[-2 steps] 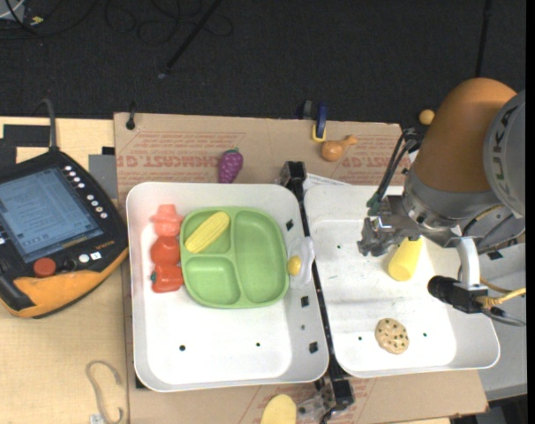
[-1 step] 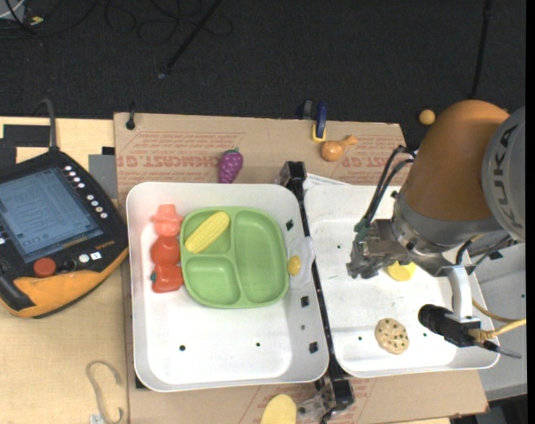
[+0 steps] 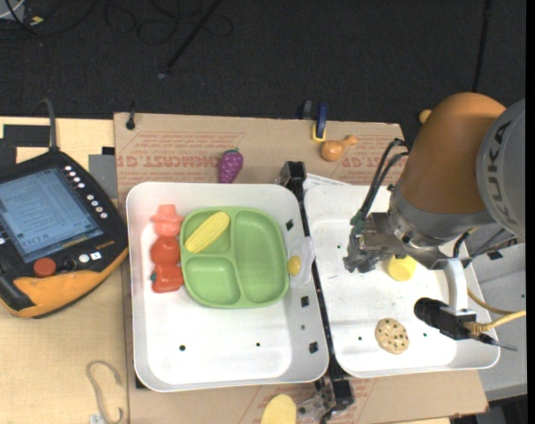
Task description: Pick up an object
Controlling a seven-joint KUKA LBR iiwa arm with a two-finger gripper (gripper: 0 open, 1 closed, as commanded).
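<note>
Gripper [image 3: 360, 256]: low in right bin [image 3: 426, 353], finger state impossible to tell.
Yellow piece [image 3: 401, 268]: just at its 3 o'clock.
Cookie [image 3: 392, 335]: at 5 o'clock, apart.

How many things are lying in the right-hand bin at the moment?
2: a cookie near the front of the right bin, and a yellow piece beside the gripper. The arm may hide more.

Plate [image 3: 250, 272] in L bin [image 3: 162, 343], corn [image 3: 206, 230] on it; cookie [image 3: 392, 335] in R bin [image 3: 356, 360].
</note>
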